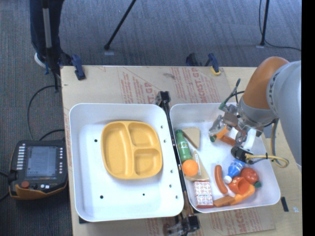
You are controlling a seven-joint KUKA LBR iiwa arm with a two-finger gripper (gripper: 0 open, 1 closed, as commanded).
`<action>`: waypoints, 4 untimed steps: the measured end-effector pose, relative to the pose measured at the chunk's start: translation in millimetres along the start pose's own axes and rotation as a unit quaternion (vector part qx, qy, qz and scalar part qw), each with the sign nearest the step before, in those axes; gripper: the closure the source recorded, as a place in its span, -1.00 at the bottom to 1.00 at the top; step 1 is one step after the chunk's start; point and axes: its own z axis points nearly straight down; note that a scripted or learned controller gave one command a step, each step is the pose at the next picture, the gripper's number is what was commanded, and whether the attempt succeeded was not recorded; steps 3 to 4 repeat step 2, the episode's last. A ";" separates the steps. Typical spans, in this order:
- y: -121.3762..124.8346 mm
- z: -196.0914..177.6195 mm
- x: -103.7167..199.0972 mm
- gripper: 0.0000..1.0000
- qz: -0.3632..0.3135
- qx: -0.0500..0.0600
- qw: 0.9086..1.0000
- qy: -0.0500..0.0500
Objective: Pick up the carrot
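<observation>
Gripper [227, 130] low in right bin [206, 113], pinching orange piece, likely carrot [227, 137], near far wall. Risk: shallow hold slipping on lift; crowded toys [241, 181] nearby, snagging cable [261, 156].

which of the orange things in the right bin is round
The orange ball, against the bin's left wall just below the green bottle. The hot dog and carrot are long, not round.

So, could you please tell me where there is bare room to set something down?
The left bin has bare floor all around the yellow tray, widest below it. The right bin is crowded along its bottom and left edge; a bare patch lies between the green bottle and the end effector.
</observation>
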 end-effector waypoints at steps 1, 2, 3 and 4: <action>24.8 8.0 -6.5 -1.00 0.095 -0.001 0.995 0.001; 24.3 -1.0 -6.5 1.00 0.093 -0.001 0.996 0.000; 24.3 -1.0 -6.5 1.00 0.093 -0.001 0.996 0.000; 24.3 -1.0 -6.5 1.00 0.093 -0.001 0.996 0.000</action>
